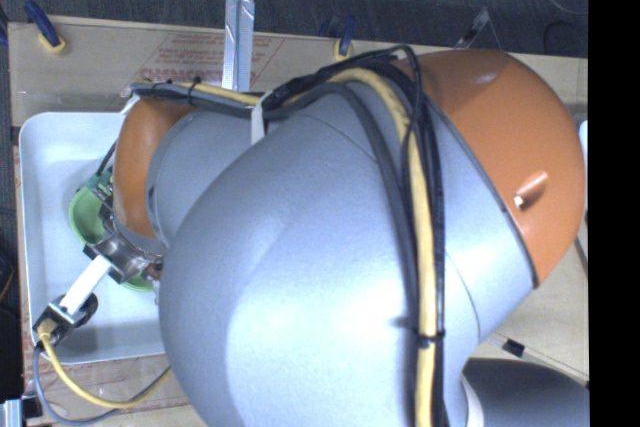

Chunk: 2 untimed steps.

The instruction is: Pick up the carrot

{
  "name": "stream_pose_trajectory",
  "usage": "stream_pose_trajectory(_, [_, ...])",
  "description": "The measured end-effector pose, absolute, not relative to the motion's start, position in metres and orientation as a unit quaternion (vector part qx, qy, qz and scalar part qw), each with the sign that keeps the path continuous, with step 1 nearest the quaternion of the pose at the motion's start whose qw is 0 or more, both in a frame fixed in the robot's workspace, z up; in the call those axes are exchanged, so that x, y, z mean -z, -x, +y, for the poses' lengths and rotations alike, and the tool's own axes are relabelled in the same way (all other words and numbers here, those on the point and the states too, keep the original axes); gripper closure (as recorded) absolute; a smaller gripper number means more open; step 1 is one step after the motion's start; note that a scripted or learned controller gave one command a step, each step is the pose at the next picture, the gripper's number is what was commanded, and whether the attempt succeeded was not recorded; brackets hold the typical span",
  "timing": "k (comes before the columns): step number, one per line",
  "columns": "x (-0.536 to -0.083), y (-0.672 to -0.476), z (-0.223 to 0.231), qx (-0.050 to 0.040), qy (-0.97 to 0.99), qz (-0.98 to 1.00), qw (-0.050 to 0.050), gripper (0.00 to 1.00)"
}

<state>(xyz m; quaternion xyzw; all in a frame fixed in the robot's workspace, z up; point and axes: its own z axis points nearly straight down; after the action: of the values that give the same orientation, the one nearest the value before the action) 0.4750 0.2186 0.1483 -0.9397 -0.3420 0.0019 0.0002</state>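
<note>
Arm: your grey arm (330,265) with its orange band (500,145) bends across the frame from the right, wrist down over the shallow white bin (40,175) at left.
Gripper: hidden under the wrist; you cannot tell its state.
Carrot: you cannot make it out.
Green round object (88,215): one, in the bin, partly covered.
Writing: red print on the tabletop (190,55), unreadable.
Blue clamps (42,23): two visible.

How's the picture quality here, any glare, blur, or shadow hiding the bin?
Camera view: sharp overall, with a soft sheen on the grey arm; its bulk blocks most of the white bin, its shadow darkens the bin floor beside a green object.
</note>
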Motion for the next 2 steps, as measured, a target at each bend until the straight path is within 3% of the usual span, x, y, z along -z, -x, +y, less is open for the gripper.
stream_pose_trajectory(1, [-0.157, -0.475, 0.219, -0.003, 0.939, -0.344, 0.001, 1.0])
stream_pose_trajectory(2, [-0.231, -0.478, 0.217, 0.0008, 0.966, -0.258, 0.0, 1.0])
